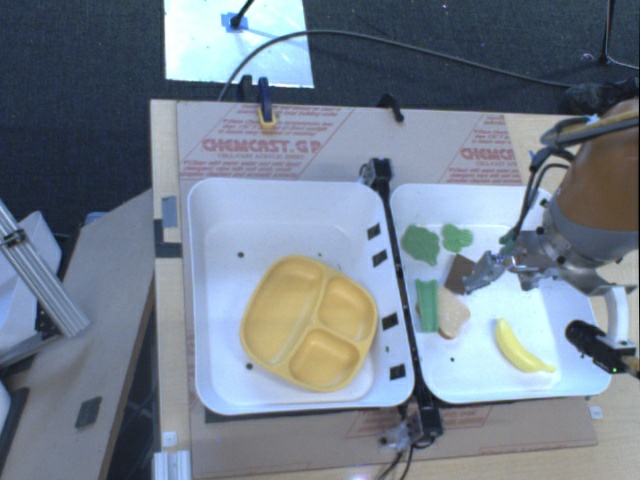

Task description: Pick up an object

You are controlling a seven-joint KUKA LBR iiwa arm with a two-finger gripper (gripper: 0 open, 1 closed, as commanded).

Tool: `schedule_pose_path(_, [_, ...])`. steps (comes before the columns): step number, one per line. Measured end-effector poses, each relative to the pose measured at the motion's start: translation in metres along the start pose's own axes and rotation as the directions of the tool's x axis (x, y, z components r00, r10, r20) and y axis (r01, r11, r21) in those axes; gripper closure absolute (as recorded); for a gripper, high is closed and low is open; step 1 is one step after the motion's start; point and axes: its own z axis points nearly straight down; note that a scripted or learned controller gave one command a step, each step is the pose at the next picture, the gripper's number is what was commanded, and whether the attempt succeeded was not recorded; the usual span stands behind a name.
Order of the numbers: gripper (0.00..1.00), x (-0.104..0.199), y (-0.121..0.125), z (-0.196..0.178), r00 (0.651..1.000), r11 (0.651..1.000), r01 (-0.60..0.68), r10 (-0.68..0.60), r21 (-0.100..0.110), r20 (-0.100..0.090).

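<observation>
The right bin [560, 383] holds several small toy foods. Two green leafy pieces [421, 244] [457, 236] lie at its far left. A brown square piece [459, 271] sits below them, then a green stick [427, 305] and a tan bread-like piece [453, 318]. A yellow banana [521, 347] lies toward the front. My gripper [487, 271] reaches in from the right, low over the bin, its tip right beside the brown piece's right edge. Nothing is visibly held.
The left bin [230, 218] holds a yellow divided plate [310, 321]. A black-clipped divider [392, 288] runs between the bins. The arm's grey body and orange band [600, 183] overhang the right bin's far right side. Cables cross the dark floor behind the bench.
</observation>
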Motion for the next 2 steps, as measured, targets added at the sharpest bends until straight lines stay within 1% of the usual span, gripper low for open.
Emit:
schedule_pose_path(1, [0.00, 0.000, 0.003, -0.006, 1.000, 1.000, 0.003, -0.003, -0.012, 0.002])
schedule_pose_path(2, [0.00, -0.004, -0.005, 0.042, 1.000, 1.000, 0.000, 0.000, -0.009, 0.001])
